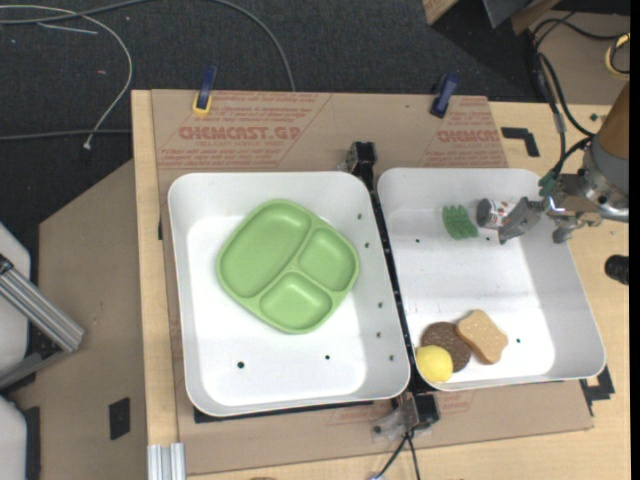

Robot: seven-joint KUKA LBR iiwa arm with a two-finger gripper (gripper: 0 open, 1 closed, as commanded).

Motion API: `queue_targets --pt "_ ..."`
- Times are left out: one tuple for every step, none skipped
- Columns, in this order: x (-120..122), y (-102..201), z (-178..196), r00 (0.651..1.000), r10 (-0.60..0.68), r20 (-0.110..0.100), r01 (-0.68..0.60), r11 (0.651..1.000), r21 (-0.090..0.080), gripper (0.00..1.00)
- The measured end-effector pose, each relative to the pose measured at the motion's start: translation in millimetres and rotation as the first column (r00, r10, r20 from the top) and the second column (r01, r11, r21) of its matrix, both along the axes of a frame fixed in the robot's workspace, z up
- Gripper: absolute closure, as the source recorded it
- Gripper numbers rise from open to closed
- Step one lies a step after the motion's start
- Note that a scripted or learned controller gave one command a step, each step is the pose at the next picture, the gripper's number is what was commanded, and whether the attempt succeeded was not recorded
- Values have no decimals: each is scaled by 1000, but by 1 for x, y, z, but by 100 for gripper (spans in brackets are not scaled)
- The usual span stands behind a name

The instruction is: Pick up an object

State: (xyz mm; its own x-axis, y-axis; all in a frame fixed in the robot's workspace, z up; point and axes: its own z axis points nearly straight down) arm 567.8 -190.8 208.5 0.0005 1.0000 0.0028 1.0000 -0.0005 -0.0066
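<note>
In the right bin [560,298] lie a small green ridged object [460,221] near the far side, and at the near edge a yellow ball-like piece [434,364], a dark brown round piece [446,341] and a tan bread-like slice [484,336]. My gripper [499,218] reaches in from the right, low over the bin's far part, just right of the green ridged object and very close to it. Nothing shows held in it.
The left bin [200,218] holds a light green divided plate [288,265]. A black bracket [362,156] sits between the bins at the far side. Blue clamps [205,86] [444,94] pin the cardboard sheet. Cables run at the upper right.
</note>
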Motion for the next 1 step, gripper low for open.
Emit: queue_targets --pt "-2 -1 -64 1000 0 -1 0 1000 1 0"
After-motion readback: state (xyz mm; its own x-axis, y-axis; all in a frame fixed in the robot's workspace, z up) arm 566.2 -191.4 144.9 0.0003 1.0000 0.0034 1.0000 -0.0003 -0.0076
